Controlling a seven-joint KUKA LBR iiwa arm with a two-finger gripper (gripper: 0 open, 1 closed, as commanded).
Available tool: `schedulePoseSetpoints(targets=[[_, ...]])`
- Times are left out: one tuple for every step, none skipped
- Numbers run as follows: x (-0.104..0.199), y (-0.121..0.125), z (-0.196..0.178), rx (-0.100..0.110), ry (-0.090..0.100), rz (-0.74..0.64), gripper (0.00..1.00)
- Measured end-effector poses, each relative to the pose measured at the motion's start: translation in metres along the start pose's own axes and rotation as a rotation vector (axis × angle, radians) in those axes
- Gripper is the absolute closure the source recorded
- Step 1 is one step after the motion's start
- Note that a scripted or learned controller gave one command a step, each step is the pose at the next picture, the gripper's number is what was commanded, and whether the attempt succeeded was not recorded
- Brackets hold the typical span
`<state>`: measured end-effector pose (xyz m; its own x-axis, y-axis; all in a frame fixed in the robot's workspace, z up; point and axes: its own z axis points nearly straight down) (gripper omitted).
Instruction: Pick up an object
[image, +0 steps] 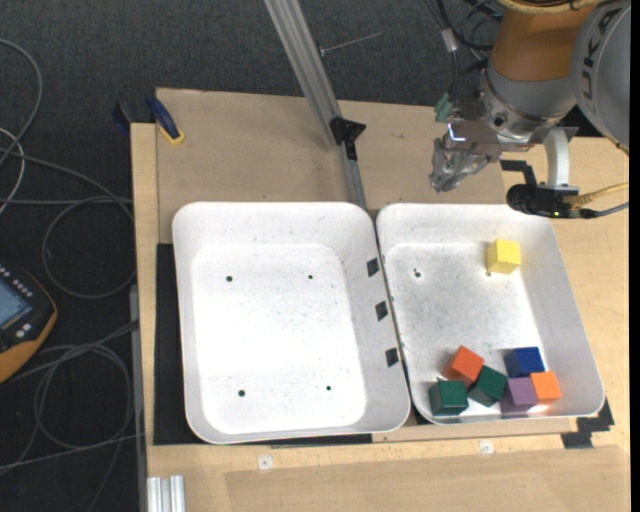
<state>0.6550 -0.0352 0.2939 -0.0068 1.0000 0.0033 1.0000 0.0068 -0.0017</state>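
Note:
My gripper (447, 176) hangs above the bench just past the far rim of the right bin (575, 330), with nothing visible between its fingers. A yellow cube (503, 256) sits alone in the far part of the right bin, below and to the right of the gripper. Several small blocks crowd that bin's near corner: an orange-red one (466, 363), two dark green ones (449, 397) (490, 385), a blue one (523, 362), a purple one (519, 395) and an orange one (545, 386).
The left bin (190, 330) lies beside the right one, sharing a middle rim with black clips (381, 310). A slanted metal rail (318, 90) crosses the bench behind the bins. Cables and a handheld device (20, 315) lie on the dark floor at left.

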Motion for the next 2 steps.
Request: schedulePoseSetpoints(targets=[[0.051, 0.001, 0.020, 0.002, -0.001, 0.001, 1.00], [0.101, 0.005, 0.027, -0.001, -0.001, 0.001, 1.00]])
